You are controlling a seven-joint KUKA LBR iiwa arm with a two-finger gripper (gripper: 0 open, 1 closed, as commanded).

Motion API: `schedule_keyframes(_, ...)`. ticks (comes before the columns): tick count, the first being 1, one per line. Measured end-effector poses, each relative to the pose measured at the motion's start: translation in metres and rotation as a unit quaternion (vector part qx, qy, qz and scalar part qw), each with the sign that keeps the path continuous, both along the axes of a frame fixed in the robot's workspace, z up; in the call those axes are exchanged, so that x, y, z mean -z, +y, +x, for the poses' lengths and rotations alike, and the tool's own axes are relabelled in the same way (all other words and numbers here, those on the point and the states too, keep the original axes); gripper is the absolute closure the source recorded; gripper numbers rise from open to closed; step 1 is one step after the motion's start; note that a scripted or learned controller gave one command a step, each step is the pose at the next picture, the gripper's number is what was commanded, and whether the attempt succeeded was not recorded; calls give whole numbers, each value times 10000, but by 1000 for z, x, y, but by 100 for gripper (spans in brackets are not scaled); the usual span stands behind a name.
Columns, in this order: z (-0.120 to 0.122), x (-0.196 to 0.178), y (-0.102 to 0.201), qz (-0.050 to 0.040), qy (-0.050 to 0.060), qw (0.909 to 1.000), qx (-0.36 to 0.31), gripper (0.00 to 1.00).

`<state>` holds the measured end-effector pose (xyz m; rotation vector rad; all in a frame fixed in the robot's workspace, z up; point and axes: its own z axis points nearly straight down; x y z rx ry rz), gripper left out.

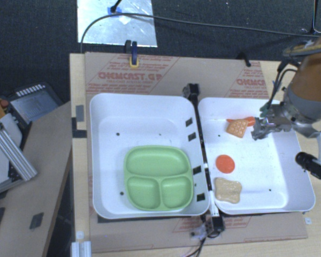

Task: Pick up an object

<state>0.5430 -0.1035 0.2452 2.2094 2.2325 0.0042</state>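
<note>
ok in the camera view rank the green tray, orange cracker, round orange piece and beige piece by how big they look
1. green tray, by far the largest
2. beige piece
3. orange cracker and round orange piece: these look too alike to rank

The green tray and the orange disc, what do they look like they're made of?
The green tray looks like moulded plastic: one even pale green, rounded edges, three smooth compartments, a soft satin sheen. The orange disc is probably plastic or rubber toy food: flat, uniform colour, matte, no visible texture. It is too small to tell more.
</note>
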Motion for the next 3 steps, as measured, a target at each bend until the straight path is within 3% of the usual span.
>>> schedule_keyframes(3, -11, 9, 151, 3, 8, 10000, 6, 100)
